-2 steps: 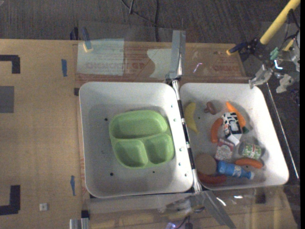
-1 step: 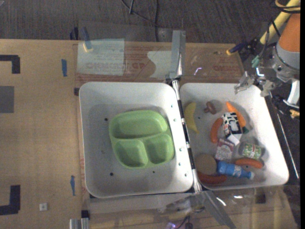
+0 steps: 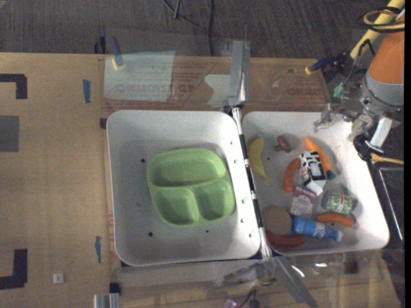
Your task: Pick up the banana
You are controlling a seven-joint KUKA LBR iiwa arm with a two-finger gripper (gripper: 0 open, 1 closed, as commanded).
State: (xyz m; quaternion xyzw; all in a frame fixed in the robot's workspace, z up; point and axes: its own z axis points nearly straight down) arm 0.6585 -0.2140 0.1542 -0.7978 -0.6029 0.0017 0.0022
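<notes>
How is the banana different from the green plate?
The banana is yellow, while the green plate is light green. The banana is small, thin and curved; the plate is much bigger, squarish, and split into three compartments. The banana lies in the right bin by its left wall, among other toy foods; the plate sits alone in the left bin. Both rest flat, untouched by the gripper.
</notes>
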